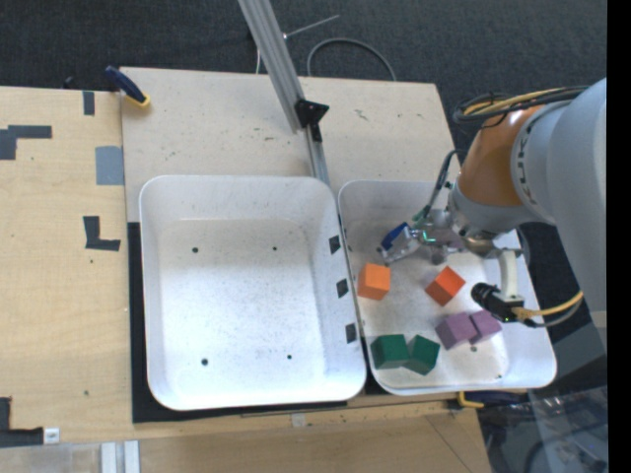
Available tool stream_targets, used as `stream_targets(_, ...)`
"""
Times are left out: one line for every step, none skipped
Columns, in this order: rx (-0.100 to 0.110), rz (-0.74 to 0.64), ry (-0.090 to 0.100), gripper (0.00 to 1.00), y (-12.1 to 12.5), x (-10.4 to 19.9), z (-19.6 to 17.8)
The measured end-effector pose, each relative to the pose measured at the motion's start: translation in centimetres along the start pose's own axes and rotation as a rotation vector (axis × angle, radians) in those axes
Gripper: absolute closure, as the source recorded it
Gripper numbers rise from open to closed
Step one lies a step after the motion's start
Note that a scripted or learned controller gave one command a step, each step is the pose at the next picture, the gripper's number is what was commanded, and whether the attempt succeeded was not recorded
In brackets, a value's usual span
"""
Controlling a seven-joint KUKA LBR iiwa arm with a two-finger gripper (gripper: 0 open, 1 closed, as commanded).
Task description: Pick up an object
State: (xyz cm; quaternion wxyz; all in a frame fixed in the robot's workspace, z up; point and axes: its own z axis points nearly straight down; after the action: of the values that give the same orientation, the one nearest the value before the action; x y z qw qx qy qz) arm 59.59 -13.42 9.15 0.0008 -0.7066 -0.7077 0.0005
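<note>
My gripper [402, 245] hangs low over the right bin [540, 361], near its back left part. A small blue piece [394, 235] shows right at the gripper's tip; I cannot tell if it is held. An orange cube [374, 281] lies just in front of the gripper. A redder orange cube [446, 286] sits to its right. Two purple blocks [468, 328] lie side by side further front, and two green blocks [407, 352] rest near the bin's front wall.
The left bin [237, 181] stands beside the right one. A slanted metal pole [276, 52] comes down to the gap between the bins at the back. A black cable loop [347, 49] and a blue-and-yellow tool [126, 85] lie on the bench behind.
</note>
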Motion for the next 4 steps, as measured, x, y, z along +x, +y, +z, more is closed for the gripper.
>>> stream_targets(0.0, 0.0, 0.0, 0.0, 0.0, 0.0, 0.0)
stream_targets(0.0, 0.0, 0.0, 0.0, 0.0, 0.0, 0.0)
stream_targets(-0.002, -0.001, 0.0, 0.0, 2.3, 1.0, -0.6)
stream_targets(0.002, -0.001, 0.0, 1.0, 2.2, 1.0, -1.5)
